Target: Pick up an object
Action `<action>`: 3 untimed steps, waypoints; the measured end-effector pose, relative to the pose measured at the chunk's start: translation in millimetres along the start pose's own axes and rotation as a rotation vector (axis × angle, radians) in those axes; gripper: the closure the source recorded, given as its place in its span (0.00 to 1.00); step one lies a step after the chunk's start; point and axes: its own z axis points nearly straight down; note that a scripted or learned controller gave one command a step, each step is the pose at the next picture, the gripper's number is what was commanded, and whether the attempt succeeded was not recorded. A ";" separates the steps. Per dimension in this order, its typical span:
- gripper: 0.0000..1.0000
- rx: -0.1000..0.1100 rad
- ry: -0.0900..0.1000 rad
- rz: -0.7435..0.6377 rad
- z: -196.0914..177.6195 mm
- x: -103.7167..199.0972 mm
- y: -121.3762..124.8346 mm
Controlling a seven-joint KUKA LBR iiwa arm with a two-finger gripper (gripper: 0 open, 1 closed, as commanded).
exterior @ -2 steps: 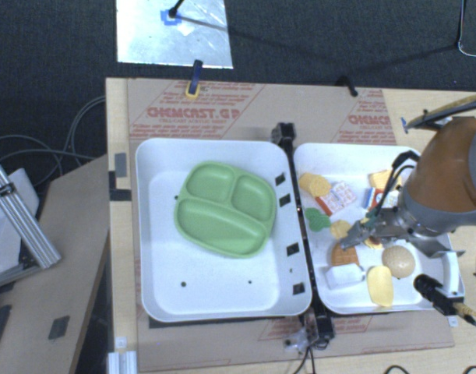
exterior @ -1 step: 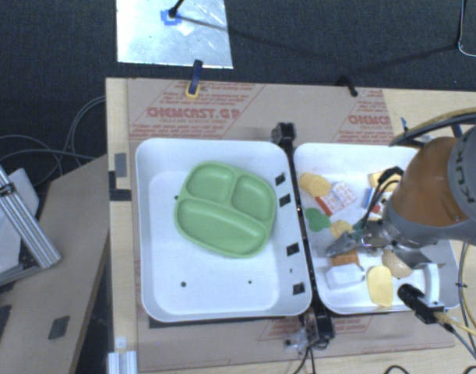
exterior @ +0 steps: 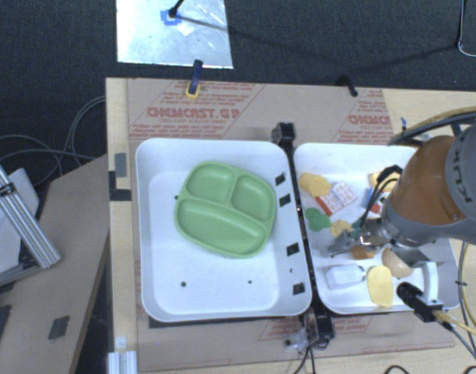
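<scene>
Green plate [exterior: 226,207], three compartments, lies tilted in the left bin [exterior: 160,287], nearer that bin's back edge than its front; I see nothing else in that bin.

Crossing the divider, the right bin [exterior: 354,153] holds the small things I can choose from. A yellow piece [exterior: 315,184] sits near the bin's back-left corner, with a red-and-white packet [exterior: 336,197] just beside it toward the right. A green piece [exterior: 318,220] lies along the left wall, about halfway down. A white block [exterior: 340,275] rests near the front edge, and a second yellow item [exterior: 380,286] lies just to its right, at the front edge.

The gripper [exterior: 348,241] hangs low over the middle of the right bin, fingers pointing toward the divider. They look parted a little, and I see nothing held between them; the tips are dark and blurred, so I judge this with some reserve.

A small yellowish bit [exterior: 340,227] sits touching or just beside the fingertips, on their back side, and I take it as the likeliest target. It lies toward the bin's back-left from the tips, with the green piece just beyond it. Its long axis is too small to read. The white block is the next nearest, on the front side of the fingers.
</scene>
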 end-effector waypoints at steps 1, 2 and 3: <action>1.00 0.003 -0.003 0.002 -8.0 -1.5 -1.5; 1.00 0.001 -0.004 -0.001 -70.7 -4.3 3.4; 1.00 0.000 -0.004 -0.002 -114.2 -3.0 8.9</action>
